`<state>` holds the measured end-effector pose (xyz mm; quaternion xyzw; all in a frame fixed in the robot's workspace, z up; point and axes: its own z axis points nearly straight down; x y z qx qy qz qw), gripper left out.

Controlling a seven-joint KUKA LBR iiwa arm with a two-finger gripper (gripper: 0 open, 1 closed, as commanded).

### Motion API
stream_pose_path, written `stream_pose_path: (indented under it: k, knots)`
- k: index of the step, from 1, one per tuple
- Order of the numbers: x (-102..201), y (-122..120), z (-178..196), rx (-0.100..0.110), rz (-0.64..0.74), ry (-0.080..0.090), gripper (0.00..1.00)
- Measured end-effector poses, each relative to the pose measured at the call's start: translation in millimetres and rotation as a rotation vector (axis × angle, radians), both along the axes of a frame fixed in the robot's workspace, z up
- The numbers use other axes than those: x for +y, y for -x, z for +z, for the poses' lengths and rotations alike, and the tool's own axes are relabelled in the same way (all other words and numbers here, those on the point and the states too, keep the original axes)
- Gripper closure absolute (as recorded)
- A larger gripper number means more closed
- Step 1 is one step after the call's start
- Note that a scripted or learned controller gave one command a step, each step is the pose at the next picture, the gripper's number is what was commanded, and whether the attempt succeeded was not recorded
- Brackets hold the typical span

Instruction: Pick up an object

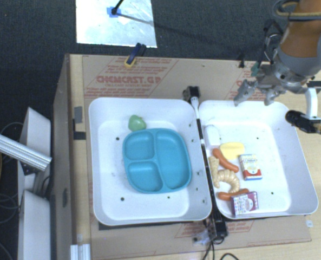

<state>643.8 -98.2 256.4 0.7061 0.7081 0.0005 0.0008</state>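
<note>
White left bin holds a blue three-compartment tray, roughly centred, with a small green lump touching its upper-left corner. White right bin has all its items clustered along its left side: a yellow piece; an orange sausage just below-left of it; a small red-and-white carton to the right; a tan, knobbly curved piece; a second orange sausage; and a maroon box at the near edge. None is lifted.

Grey arm with orange band reaches in from upper right. Gripper hangs over the right bin's far rim, fingers spread apart, nothing between them, well apart from the cluster.

Bins sit on a brown board with red print. Dark carpet beyond, with a pale sheet lying on it.
</note>
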Motion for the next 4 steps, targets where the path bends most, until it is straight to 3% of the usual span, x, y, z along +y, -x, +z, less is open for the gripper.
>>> stream_pose_path:
  k: [1, 2, 3, 4]
  knots:
    - [1, 41, -145, -0.004, -0.002, 0.0, 0.0]
    - [9, 56, -157, -0.023, -0.004, 0.004, 0.0]
    - [6, 75, -165, -0.017, -0.003, 0.001, 0.0]
    - [6, 75, -157, -0.014, -0.002, 0.001, 1.0]
